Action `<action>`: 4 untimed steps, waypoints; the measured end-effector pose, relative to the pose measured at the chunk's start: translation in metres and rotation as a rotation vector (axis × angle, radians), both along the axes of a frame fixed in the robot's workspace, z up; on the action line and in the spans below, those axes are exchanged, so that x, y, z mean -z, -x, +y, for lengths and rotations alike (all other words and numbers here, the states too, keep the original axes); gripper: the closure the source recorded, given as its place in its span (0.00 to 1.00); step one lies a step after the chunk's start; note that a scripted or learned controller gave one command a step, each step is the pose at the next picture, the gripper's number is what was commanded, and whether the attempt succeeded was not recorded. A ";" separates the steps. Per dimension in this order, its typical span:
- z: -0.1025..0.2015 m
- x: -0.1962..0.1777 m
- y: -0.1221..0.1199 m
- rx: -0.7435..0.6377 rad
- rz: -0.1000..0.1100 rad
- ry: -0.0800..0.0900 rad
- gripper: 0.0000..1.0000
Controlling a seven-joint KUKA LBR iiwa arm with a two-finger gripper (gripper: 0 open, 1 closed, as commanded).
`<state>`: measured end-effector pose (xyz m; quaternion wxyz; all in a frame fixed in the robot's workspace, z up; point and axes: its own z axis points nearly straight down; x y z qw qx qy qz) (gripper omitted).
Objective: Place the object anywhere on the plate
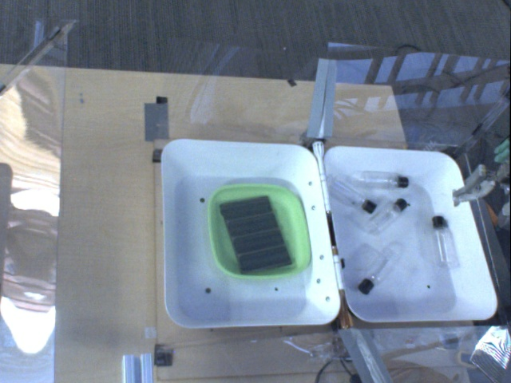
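here the dark ribbed block (pixel 255 234) lies on the green plate (pixel 297 214), long axis tilted up-left; gripper state unclear.

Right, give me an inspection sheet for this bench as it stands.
Surface: wooden bench bearing two white bins, side by side.
Job's things: green plate in left bin, a dark ribbed block lying on it; five clear vials with black caps, such as one, scattered in right bin.
Clutter: nothing seen.
Grippers: gripper at right bin's far right edge, nothing seen between fingers.
Cables: some at the bottom edge.
Surroundings: dark carpet.
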<state>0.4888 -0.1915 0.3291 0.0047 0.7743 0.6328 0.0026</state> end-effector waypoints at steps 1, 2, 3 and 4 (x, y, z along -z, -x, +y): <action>0.074 0.089 0.000 0.011 0.005 -0.004 0.00; -0.009 0.073 0.000 0.119 0.002 -0.002 0.00; -0.004 -0.056 0.000 0.243 -0.002 -0.002 0.00; 0.007 0.031 0.000 0.284 0.006 -0.005 0.00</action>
